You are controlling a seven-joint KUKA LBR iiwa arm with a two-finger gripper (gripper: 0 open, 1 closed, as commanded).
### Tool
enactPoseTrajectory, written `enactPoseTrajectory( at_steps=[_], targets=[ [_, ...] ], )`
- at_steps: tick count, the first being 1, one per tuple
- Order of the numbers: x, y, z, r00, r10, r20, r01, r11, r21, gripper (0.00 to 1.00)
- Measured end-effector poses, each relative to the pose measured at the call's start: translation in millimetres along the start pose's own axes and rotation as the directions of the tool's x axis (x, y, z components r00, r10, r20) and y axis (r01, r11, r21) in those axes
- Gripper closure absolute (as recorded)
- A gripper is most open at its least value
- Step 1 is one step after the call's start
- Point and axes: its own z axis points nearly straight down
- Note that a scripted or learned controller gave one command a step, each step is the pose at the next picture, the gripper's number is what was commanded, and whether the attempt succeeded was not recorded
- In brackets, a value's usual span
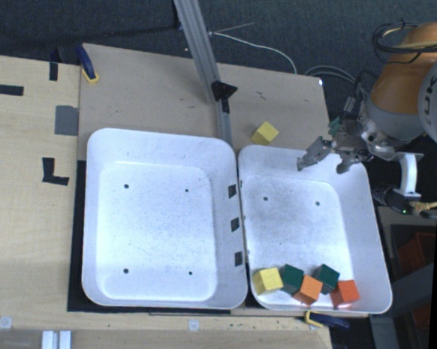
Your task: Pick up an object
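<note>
Pincer (326, 162) spread, arm edge-cropped

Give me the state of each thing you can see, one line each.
gripper: fingers spread open, holding nothing, over the right bin's far edge.
right bin: holds five blocks bunched at its near edge.
yellow block in the bin: resting, ungrasped.
yellow block outside: lying on the bench beyond the bins.

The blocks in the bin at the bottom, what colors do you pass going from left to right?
yellow block → dark green block → orange block → second green block → red-orange block, all near the front wall of the right bin.
</note>
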Motion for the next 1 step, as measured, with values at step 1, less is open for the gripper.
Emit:
enactPoseTrajectory(
  at_steps=[1],
  targets=[
    [0.0,0.0,0.0,1.0,0.0,0.0,0.0,1.0,0.0,0.0]
  ],
)
